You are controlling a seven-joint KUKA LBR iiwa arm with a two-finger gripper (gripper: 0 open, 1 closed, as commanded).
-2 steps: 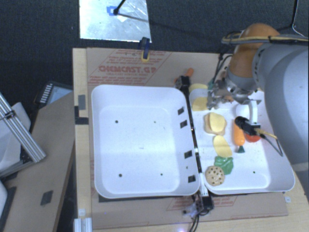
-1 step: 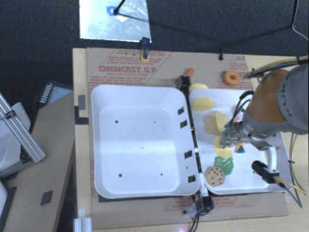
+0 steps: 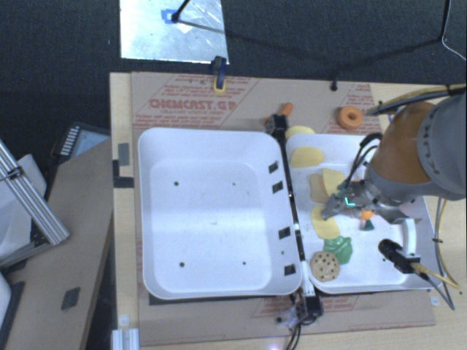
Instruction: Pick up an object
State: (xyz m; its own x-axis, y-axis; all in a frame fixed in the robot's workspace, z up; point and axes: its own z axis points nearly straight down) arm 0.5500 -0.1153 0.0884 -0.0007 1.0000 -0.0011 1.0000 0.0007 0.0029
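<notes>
Though the task names no one object, every loose piece sits in the right bin (image 3: 365, 272). Closest to the end effector (image 3: 337, 205) are a yellow wedge (image 3: 334, 178) just above it in view and a tan piece (image 3: 318, 189) touching that wedge's left side. Yellow blob (image 3: 325, 228) lies just below the end effector, near the bin's left wall. Small orange piece (image 3: 366, 214) is just to its right, close against the wrist. End effector apart or together: cannot tell, it's seen from above and blurred.

Toward the near wall there's a green leafy piece (image 3: 340, 249), with a chocolate-chip cookie (image 3: 325, 265) touching its lower-left edge. Toward the far wall a pale yellow oval (image 3: 307, 157) lies alone, well apart from the cookie. Another pale yellow lump (image 3: 299, 132) sits at the bin's far-left corner, on the rim or just past it, can't tell which.

Arm (image 3: 408, 152) comes in from the right, orange band above the wrist, covering much of the bin's right half. Left bin (image 3: 211, 217) is white and meets the right bin along a row of black clips (image 3: 280, 188).

Outside the bins on the desk (image 3: 241, 97):
- orange donut-shaped ring (image 3: 350, 117), beyond the right bin's far wall
- small orange knob (image 3: 287, 109), near where the bins meet
- blue-and-yellow clamp (image 3: 219, 75), at the desk's far edge

Shiny sheet (image 3: 173, 17) lies on the dark floor beyond that.
</notes>
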